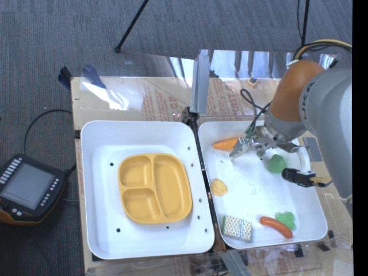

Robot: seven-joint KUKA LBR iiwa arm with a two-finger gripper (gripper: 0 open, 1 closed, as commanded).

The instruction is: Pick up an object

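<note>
You had grey carpet all around the bench (pixel 115 96), a tripod leg crossing the top and a teach pendant (pixel 26 187) lying on the floor at the left. Two white bins sat side by side: the left bin (pixel 98 223) held a yellow divided plate (pixel 155 187), the right bin (pixel 316 223) held the loose items.

The gripper (pixel 246 146) hung low over the upper part of the right bin, its fingers spread narrowly with nothing between them. The carrot (pixel 226 144) lay just beside its tip, toward the left bin, with its long axis running roughly left to right and the thick end nearest the fingers. That looked like the closest candidate, and a short shift left would have put the fingers over it, though you would have needed them turned across that axis.

A green ball (pixel 276 164) lay just to the other side of the gripper, under the wrist. Farther down were a yellow piece (pixel 218 187), a checked block (pixel 237 227), a sausage (pixel 276 226) and a green leafy piece (pixel 286 218).

The arm (pixel 322 108) came in from the right, orange band up, wrist angled down and left.
</note>
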